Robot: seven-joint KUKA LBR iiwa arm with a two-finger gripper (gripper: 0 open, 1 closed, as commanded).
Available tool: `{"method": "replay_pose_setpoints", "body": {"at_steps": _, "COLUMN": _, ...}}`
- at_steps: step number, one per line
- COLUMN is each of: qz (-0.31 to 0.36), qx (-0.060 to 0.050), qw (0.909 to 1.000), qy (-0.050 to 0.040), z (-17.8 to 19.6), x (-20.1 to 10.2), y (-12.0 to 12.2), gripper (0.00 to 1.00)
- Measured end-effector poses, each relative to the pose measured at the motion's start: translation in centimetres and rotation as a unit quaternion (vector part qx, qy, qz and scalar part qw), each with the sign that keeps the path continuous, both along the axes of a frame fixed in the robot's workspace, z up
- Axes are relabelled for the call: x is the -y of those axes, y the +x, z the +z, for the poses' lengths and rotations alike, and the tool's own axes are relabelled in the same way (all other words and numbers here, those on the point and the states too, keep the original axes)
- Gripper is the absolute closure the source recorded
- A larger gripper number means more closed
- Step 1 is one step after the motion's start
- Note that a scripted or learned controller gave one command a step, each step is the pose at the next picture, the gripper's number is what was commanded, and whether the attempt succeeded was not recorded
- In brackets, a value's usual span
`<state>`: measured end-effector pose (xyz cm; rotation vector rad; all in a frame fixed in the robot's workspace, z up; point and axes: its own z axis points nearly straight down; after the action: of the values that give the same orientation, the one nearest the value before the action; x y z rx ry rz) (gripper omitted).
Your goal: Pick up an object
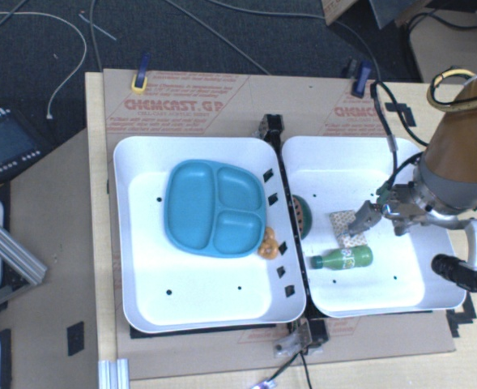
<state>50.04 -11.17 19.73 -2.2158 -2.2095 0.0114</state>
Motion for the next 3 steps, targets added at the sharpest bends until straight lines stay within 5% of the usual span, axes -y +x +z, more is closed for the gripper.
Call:
{"method": "replay_pose_setpoints", "body": {"at_steps": 1, "qz": 0.001, "qx": 0.006, "qw": 1.0000, "qy": -0.0010, "z": 0.5, "x": 0.0, "y": 0.3, "gripper": 0.00}}
{"method": "replay_pose_setpoints", "body": {"at_steps": 3, "qz": 0.001, "qx": 0.003, "qw": 1.0000, "qy": -0.0001, "z": -11.0, "x": -0.1, "y": 0.5, "gripper": 0.00}}
